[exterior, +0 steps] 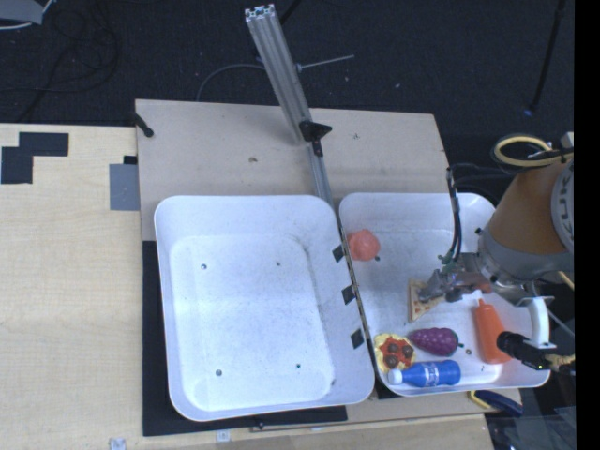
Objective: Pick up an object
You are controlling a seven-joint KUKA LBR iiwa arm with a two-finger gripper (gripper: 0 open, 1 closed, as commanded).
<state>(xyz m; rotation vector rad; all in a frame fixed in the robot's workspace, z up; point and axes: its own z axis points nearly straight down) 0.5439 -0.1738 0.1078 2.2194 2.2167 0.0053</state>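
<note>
My gripper [437, 288] is low in the right bin [412, 218], with the arm coming in from the right. Its tip is right beside a flat tan piece [417, 299] that lies on the bin floor, and it partly hides that piece. A purple grape-like toy [435, 340] lies just in front of the gripper. An orange carrot-shaped toy [487, 331] sits to the right of the purple one. A blue bottle [431, 374] lies along the near wall. Beside it is a yellow and red toy [395, 351]. A pink ball [364, 245] rests at the bin's left wall.
The left bin [248, 303] stands next to the right one, joined by black clips [348, 294]. A slanted metal rail [286, 73] rises behind the bins. Cables and a yellow loop [521, 148] lie at the right.
</note>
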